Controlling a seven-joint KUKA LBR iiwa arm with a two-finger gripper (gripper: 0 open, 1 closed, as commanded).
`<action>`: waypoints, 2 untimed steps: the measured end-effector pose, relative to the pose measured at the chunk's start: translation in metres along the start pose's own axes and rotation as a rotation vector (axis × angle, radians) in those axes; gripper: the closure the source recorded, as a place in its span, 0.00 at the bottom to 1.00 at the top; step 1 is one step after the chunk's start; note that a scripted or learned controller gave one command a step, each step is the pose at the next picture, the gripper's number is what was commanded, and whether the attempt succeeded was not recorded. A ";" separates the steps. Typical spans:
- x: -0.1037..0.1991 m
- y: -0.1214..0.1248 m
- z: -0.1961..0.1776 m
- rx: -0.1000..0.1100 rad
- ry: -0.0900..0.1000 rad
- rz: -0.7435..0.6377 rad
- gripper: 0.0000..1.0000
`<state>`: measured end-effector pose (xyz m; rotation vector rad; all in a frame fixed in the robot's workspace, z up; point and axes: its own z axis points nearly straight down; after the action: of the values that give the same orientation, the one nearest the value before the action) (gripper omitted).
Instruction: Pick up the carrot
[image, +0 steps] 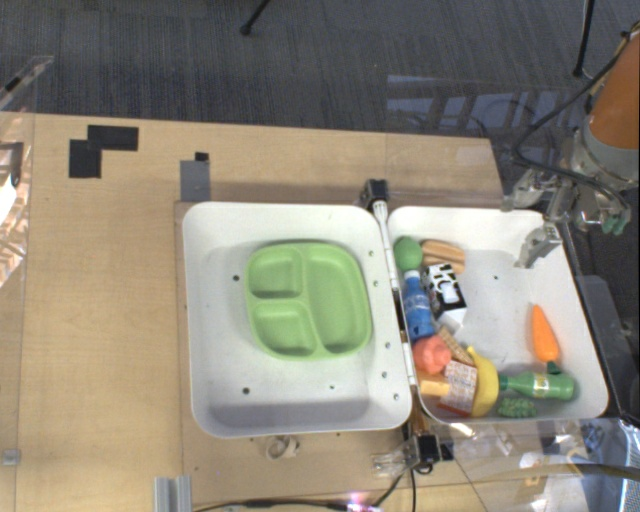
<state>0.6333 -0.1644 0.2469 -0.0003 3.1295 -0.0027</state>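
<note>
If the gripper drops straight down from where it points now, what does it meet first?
Probably bare floor of the right white bin, near its far right corner. The gripper hangs there, apart from the orange carrot, which lies nearer the camera. Depth is hard to judge from this slant.

Bright even light, soft shadows, mild blur (left-edge glare)

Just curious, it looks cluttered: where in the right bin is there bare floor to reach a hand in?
Bare floor runs down the right bin's middle, between the blue bottle and the carrot. The left side and near edge, by the green bottle, are crowded.
</note>
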 end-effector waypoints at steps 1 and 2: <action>0.004 -0.022 0.076 -0.004 0.003 -0.530 0.00; 0.051 -0.041 0.147 -0.004 0.004 -0.738 0.00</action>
<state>0.5840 -0.2055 0.0989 -1.1310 2.9238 -0.0025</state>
